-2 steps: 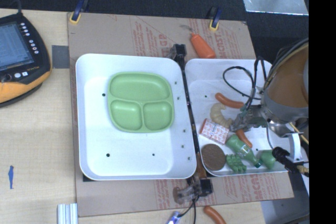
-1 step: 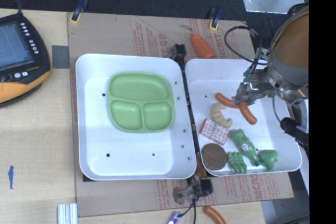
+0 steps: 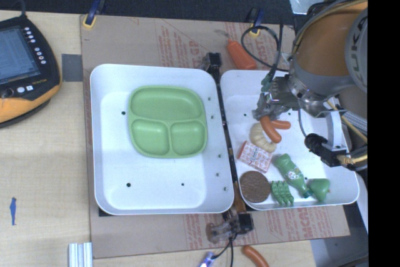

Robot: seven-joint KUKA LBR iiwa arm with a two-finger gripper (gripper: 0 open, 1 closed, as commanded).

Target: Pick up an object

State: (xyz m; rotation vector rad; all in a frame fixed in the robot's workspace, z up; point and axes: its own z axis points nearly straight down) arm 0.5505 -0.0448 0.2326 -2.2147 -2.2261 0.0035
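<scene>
Camera view from above gives me both white bins side by side on the brown board. My arm (image 3: 328, 34) comes in from the right, and its claw (image 3: 270, 104) is low over the upper part of the right bin (image 3: 236, 90). I cannot tell from this angle if the claw is open or closed, because the dark parts mix together. Just below the claw, and very close to it or touching, lies an orange sausage (image 3: 274, 127), slanted. Beside the sausage, on its lower left, is a pale bun (image 3: 261, 137) touching it. Further down in the same bin I see a small red and white packet (image 3: 254, 156), a round brown cookie (image 3: 254, 186), and green toy pieces (image 3: 294, 178) near the lower right corner. In the left bin (image 3: 106, 134) lies a green divided plate (image 3: 167, 120), well apart from the claw. On the bench at the far left rests the control pendant (image 3: 22, 69).
</scene>
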